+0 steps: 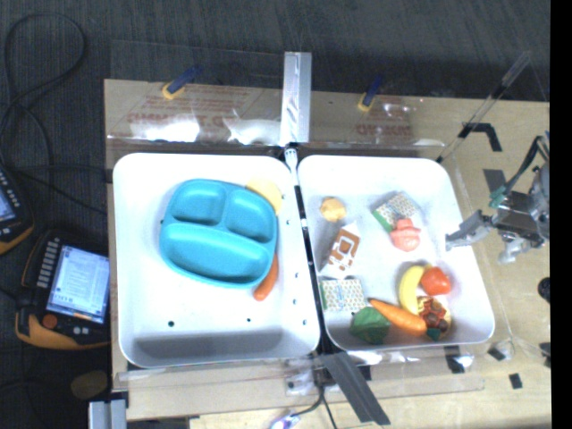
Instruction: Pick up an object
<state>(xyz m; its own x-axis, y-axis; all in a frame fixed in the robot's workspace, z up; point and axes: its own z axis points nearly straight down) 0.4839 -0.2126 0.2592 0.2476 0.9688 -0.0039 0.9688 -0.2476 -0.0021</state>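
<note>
Claw [514, 222] is seen at the right edge, outside the right bin [465, 231] and just past its right wall, over the tabletop [509, 150]. Opening width cannot be told: the metal parts are small and blurred. Nothing is seen gripped, and no contact with any object is seen.

Right bin contents, all lying on the bin floor:
- small yellow-orange round fruit [332, 208], upper left
- green-and-white packet [396, 208], upper middle, with a pink toy [407, 235] touching its lower edge
- brown-and-white patterned carton [341, 250], left of centre
- green-and-white checked packet [340, 293], lower left
- dark green vegetable [370, 323] beside a carrot [399, 316], along the front wall
- banana [409, 286], tomato [435, 281] touching it on the right, dark red cluster [435, 313] just below

Left bin [134, 239] is occupied by a blue divided tray [219, 231]; a yellow item [265, 192] is tucked at its upper right corner, an orange carrot-like piece [266, 281] at its lower right edge.

Closest objects to the claw are the tomato and the pink toy, both apart from it with the bin wall between.
</note>
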